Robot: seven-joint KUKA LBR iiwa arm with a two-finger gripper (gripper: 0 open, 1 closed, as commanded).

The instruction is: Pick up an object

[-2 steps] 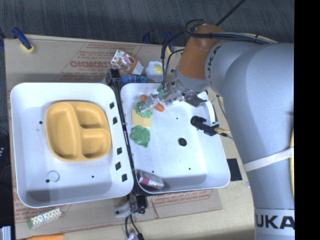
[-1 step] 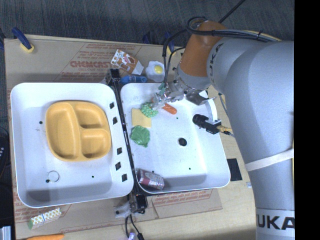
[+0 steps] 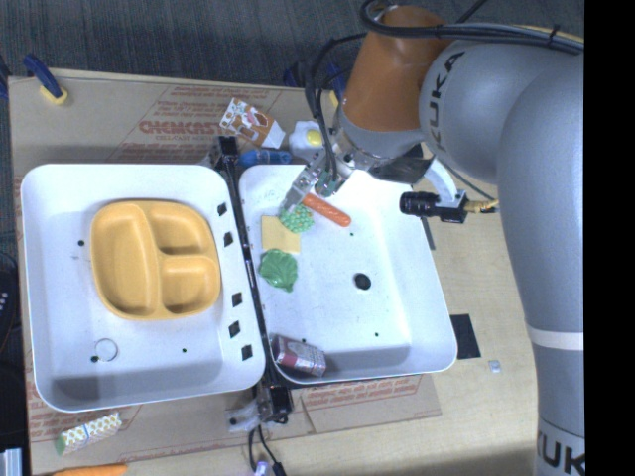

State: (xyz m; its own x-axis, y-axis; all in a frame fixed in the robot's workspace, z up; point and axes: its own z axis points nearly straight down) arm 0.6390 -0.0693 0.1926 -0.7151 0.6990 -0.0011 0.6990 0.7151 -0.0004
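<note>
Two white bins sit side by side on cardboard; over the right bin [image 3: 417, 296] the gripper [image 3: 301, 196] hangs low, whether spread or pressed together I cannot tell; just beside it an orange carrot [image 3: 327, 210] lies slanted, long axis running upper-left to lower-right; nearby, a yellow block [image 3: 278, 234], green leafy toy [image 3: 279, 269]; the left bin [image 3: 50, 266] holds a yellow tray [image 3: 154, 258].

I'm looking down on a robotics lab setup, not a home. An industrial arm [image 3: 496, 87] with loose cabling reaches over two white bins [image 3: 60, 266] clipped side by side on flattened cardboard [image 3: 179, 117] covering the worktop [image 3: 486, 385]. Toy food [image 3: 279, 269] lies in one bin and a yellow tray [image 3: 154, 258] in the other. Grey carpet [image 3: 149, 18] lies beyond.
</note>
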